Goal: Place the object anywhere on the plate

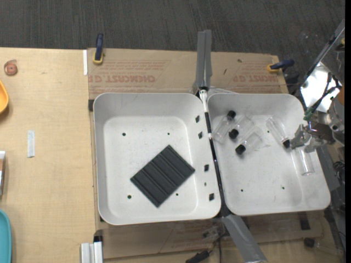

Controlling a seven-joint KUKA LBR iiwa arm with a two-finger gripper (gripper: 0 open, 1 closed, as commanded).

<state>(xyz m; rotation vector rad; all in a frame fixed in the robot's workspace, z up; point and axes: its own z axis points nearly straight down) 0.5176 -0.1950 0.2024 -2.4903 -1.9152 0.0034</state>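
Right bin (pixel 307 201): several clear plastic vials with black caps are lying scattered. Three are clustering near the bin's left wall; another vial (pixel 277 130) is lying toward the right with its black cap at about the lower right end, long axis running diagonally from upper left to lower right. A further clear tube (pixel 305 163) is lying just below the gripper, long axis close to vertical in the view.

Gripper (pixel 305 138) is sitting at the right bin's right edge, just beside that vial's cap. Fingers: cannot tell their state, glare and clutter are masking them, and nothing is visibly sitting between them.

Left bin (pixel 109 201): the dark ribbed plate (pixel 163 175) is lying flat, turned diagonally, well apart from the vials.

Risks, as judged: the vials are transparent and round, so a grasp is likely slipping or rolling them away; closing near the bin wall is risking a collision; a vial released on the ribbed plate could be rolling off along the grooves.
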